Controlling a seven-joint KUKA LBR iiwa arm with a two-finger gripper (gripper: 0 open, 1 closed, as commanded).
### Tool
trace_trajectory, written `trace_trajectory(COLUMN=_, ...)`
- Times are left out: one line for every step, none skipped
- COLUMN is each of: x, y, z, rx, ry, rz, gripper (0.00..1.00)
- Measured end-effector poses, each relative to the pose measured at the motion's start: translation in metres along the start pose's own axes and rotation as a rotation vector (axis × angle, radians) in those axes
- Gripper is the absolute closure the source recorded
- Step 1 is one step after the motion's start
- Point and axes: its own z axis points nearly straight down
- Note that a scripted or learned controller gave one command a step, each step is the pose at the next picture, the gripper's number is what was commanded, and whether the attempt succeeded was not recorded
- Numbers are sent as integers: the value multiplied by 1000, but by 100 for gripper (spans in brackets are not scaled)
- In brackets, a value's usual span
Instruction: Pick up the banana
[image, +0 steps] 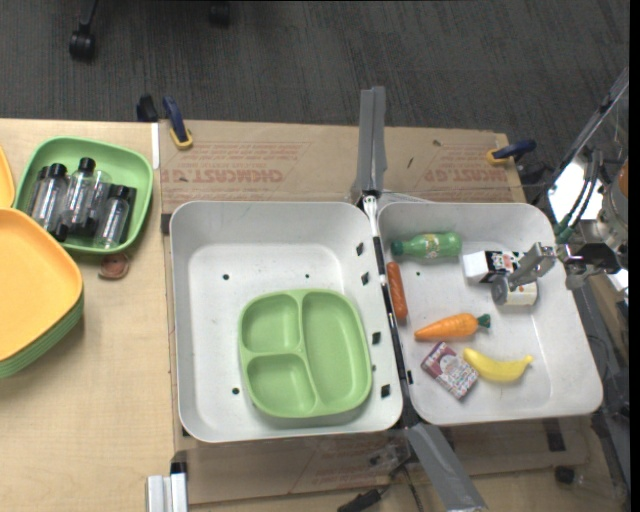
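— Now, the jaws?

— Hard to read. Gripper (520, 272) sits low over the right bin (570, 390), fingertips around a small white block (521, 293), beside a white carton (488, 264). Apart or clamped, I cannot tell; too small and blurred.

— Banana?

— Banana (498, 366) lies flat on the bin floor, untouched, well below the gripper. Carrot (450, 326) just above it, small printed packet (449, 370) touching its left end.

We see a green divided tray (304, 354) in the left bin (200, 300). The right bin (560, 385) holds a green bottle (427, 245), a carrot (449, 326), a hot dog (397, 290) and a small packet (449, 371). At upper left, a green dish (40, 160) holds dark vials (82, 203).
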Motion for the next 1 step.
trace_trajectory(x=-41, y=5, z=147, rx=-1, ry=1, rz=-113, gripper=0)
